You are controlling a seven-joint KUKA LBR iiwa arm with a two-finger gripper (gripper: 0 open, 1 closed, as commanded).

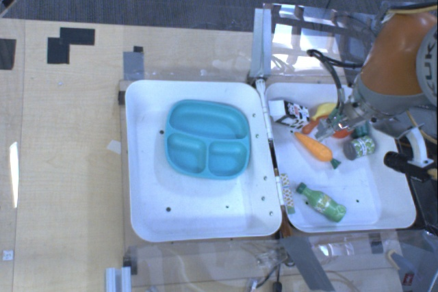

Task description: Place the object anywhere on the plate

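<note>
Claw [335, 125]: grip state cannot be told, low over right bin's far side | Carrot [313, 147]: lying just beside it, evidently the target | Plate [207, 138]: left bin centre, awaiting delivery.

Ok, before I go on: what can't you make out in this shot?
- Claw, camera view: small and blurred against the toys, so its grip is unclear.
- Items under it: an orange carrot shows; a red piece and a yellow piece are partly covered by the arm.
- Small can: label too small to read.
- Right bin: far corner hidden by the arm.
</note>
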